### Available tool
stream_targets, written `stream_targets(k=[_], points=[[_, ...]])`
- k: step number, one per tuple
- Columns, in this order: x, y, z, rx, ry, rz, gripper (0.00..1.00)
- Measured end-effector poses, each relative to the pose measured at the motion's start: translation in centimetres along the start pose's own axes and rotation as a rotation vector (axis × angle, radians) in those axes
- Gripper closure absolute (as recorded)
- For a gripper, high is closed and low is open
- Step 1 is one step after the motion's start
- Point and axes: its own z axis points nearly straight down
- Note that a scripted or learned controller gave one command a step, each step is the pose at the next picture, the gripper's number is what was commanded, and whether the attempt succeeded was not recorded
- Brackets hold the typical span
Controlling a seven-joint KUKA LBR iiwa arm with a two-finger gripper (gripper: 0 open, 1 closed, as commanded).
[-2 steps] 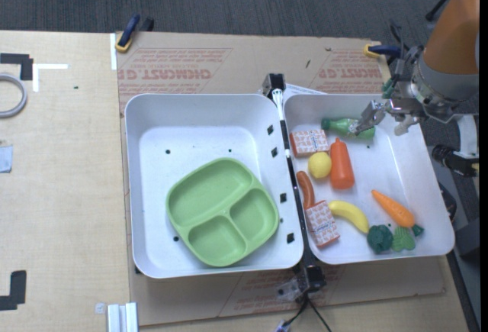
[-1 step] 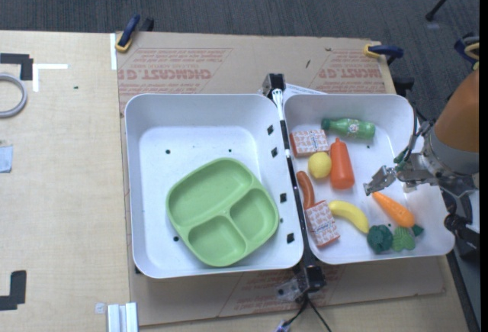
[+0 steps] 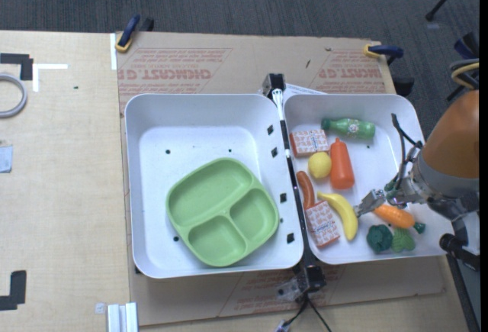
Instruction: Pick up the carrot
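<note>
Gripper (image 3: pixel 383 203) low in right bin (image 3: pixel 408 120), fingers apart w/ carrot (image 3: pixel 394 215) just beside tips; grip on it unclear. Broccoli (image 3: pixel 381 237) nearby.

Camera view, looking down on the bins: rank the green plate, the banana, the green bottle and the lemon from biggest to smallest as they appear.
1. Green plate, by far the largest.
2. Banana and green bottle: they look about alike in length, so I won't rank them.
3. Lemon, the smallest.
</note>
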Motion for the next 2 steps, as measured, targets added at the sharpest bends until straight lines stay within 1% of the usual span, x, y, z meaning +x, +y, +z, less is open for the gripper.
stream_targets(k=[1,2], points=[[0.0,0.1,-1.0,-0.002,-0.001,0.002,1.0],[7.5,1.7,-7.3,0.0,-0.001,0.264,1.0]])
